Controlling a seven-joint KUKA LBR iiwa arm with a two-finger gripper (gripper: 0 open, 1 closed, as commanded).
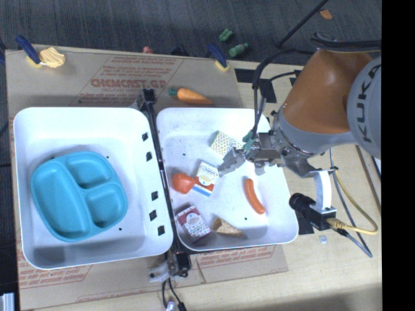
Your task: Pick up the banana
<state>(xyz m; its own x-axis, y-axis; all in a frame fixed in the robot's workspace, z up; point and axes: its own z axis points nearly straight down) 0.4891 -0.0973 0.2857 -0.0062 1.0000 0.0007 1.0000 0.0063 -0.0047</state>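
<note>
Banana: can't tell for sure which item it is. Gripper [232,161] sits low over the right bin [280,229], mid-bin toward the far side; spread or pressed together, can't tell. Just beside its tip: small white box [207,173], w/ patterned packet [224,141] behind. Orange-red toy [183,183] touches the box's left side. Hot dog [254,195] lies near the right wall. Only yellow thing is a pale yellow lump [53,58], on cardboard [130,76] beyond the left bin [26,125], well apart from gripper.
</note>
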